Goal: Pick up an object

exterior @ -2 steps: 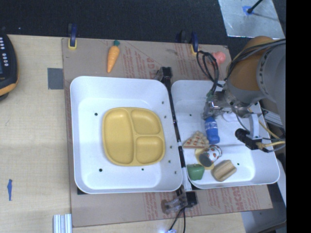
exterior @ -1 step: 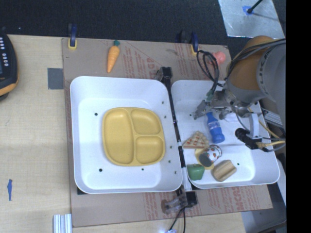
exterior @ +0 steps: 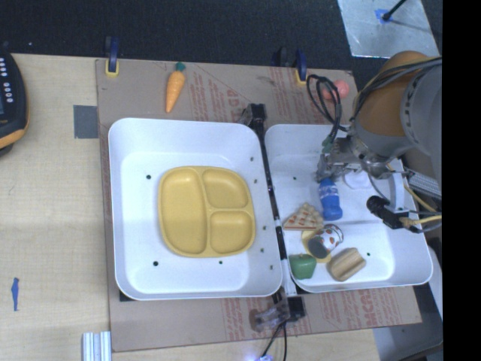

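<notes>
Arm reaching in from right, gripper (exterior: 328, 173) pointed down in right bin (exterior: 294, 147) (finger spread indiscernible). Blue bottle (exterior: 329, 201) directly beneath fingertips, lying upright-ish, white cap toward gripper.

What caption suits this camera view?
Arm's gripper poised over a blue bottle in the right bin; yellow tray fills the left.

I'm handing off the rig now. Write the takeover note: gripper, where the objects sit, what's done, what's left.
Gripper: low in the right bin, right at the top of the blue bottle; grasp unconfirmed.
Right bin also holds the pizza slice, green block, bread roll and a round toy.
Left bin: yellow divided plate.
Carrot lies outside the bins.
Done: approach. Left: grasp and lift.
</notes>
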